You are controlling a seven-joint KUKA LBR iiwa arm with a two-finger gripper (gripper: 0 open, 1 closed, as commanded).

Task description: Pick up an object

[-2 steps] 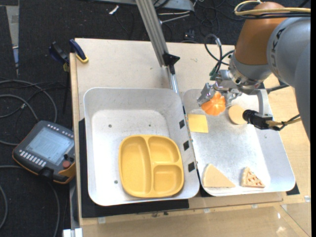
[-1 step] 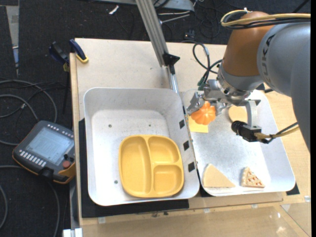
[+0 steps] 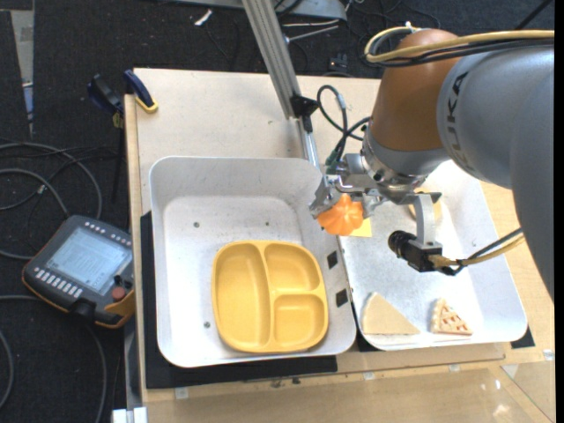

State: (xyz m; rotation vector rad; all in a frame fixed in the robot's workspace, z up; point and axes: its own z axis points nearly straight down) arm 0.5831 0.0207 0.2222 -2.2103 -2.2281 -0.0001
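Observation:
My gripper (image 3: 345,203) hangs over the inner edge of the right bin (image 3: 493,324), close to the wall shared with the left bin (image 3: 176,201). A crumpled orange object (image 3: 341,216) sits between its fingers, and the gripper is shut on it. A flat yellow piece (image 3: 359,228) shows just under the orange object; I cannot tell whether it is lifted or lying in the bin. The wrist and arm hide the back of the right bin.
A yellow divided plate (image 3: 269,296) lies in the left bin's front half. At the right bin's front lie a tan triangular slice (image 3: 388,317) and a small waffle-patterned wedge (image 3: 449,319). A black fitting with cables (image 3: 416,250) hangs beside the gripper. A metal pole (image 3: 278,55) slants behind.

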